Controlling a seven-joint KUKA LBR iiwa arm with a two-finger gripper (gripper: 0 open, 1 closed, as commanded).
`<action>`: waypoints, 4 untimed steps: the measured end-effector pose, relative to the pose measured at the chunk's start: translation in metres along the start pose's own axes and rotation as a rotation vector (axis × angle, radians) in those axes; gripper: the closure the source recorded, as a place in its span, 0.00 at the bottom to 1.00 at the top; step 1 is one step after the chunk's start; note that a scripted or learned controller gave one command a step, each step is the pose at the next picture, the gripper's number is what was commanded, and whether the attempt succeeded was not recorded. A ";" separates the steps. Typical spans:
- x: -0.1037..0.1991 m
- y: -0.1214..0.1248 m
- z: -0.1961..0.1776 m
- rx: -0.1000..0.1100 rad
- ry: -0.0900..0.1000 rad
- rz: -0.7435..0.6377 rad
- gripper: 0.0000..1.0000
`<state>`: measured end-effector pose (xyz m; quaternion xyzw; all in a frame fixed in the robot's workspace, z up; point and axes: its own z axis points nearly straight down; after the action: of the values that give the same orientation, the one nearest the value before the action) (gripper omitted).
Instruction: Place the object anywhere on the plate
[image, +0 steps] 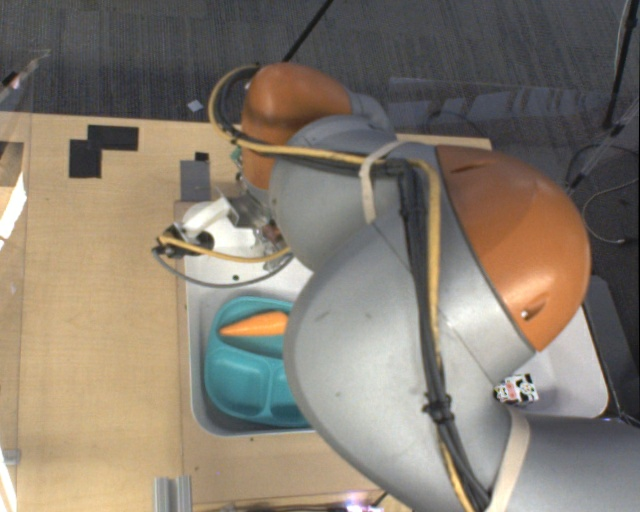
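Near side of the pincer (250, 228), an orange carrot (255, 324) is seen lying on the teal plate (232, 385). Its long axis is set left-right, tip left, right end hidden under the arm. Pincer state cannot be told.

I see my arm (400, 330) reaching in from the right, its grey bulk filling the near right of the view and bending toward the far left. The orange-banded wrist (290, 105) sits far and centre, angled downward, with the gripper (256, 222) low beneath it.
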<state>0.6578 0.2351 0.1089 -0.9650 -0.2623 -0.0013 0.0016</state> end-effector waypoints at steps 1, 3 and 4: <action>-0.007 -0.004 -0.021 0.000 0.000 0.159 1.00; -0.038 -0.022 -0.155 -0.003 -0.011 0.312 1.00; -0.037 -0.021 -0.160 -0.002 -0.003 0.315 0.00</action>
<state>0.6154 0.2340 0.2684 -0.9942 -0.1077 0.0000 0.0006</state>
